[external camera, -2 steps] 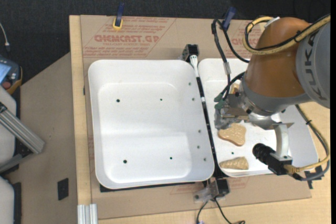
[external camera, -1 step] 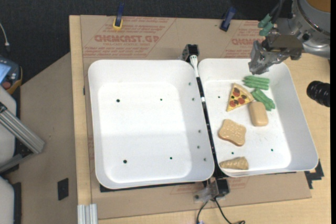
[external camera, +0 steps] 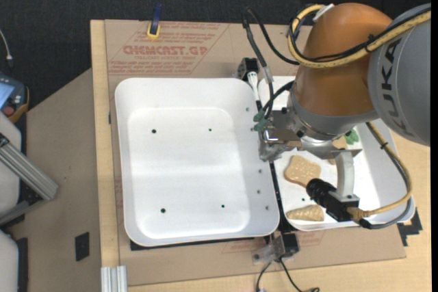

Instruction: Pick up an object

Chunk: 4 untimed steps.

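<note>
— Where was the arm (external camera: 342, 65) seen?

— It was seen reaching in from the right. Its orange band and grey wrist were held over the right bin (external camera: 383, 174), close to that bin's left wall.

— And the gripper (external camera: 319, 147)?

— It was pointed down beneath the wrist and was largely covered by it. Whether it was spread or closed could not be made out from above.

— What could be picked up, and where was it found?

— Two tan, flattish pieces were seen in the right bin. The upper tan piece (external camera: 302, 171) lay just under the wrist's lower edge, near the bin's left wall. The lower tan piece (external camera: 306, 213) lay toward the bin's near left corner, apart from the first. A small green thing (external camera: 352, 138) was glimpsed at the wrist's right side, mostly hidden, so its shape could not be told.

— How was the left bin (external camera: 130, 147) described?

— Four small dark dots (external camera: 155, 131) were noted on its floor. Both bins were set on a cardboard sheet (external camera: 171, 48) printed in red, and a blue and yellow clip (external camera: 155, 22) was fixed at the sheet's far edge.
</note>
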{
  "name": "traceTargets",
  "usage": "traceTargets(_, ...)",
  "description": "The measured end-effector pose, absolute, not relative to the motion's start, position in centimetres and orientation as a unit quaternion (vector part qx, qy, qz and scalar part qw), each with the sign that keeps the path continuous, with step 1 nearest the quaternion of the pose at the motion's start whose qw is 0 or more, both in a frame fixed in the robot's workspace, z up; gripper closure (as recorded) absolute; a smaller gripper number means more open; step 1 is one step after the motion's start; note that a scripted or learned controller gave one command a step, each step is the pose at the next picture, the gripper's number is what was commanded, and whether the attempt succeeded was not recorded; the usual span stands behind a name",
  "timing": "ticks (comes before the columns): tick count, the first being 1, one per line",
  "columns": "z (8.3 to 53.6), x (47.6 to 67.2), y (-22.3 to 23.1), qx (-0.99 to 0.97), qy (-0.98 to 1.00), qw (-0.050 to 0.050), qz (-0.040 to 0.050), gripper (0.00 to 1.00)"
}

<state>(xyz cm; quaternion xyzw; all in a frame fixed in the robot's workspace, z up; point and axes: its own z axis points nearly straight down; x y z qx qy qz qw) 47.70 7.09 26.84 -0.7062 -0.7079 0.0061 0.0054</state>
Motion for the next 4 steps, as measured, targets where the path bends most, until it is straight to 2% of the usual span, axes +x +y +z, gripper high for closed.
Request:
traceTargets(1,20.2,49.7,11.3,-0.706,-0.709,0.003,0.0029,0.00)
traceTargets(2,27.0,50.3,1.7,-0.711,-0.704,-0.004,-0.0016,0.00)
traceTargets(3,18.0,47.7,4.7,-0.707,-0.707,0.004,0.0036,0.00)
traceTargets(4,19.5,48.0,4.5,-0.708,-0.706,0.000,-0.0006,1.00)
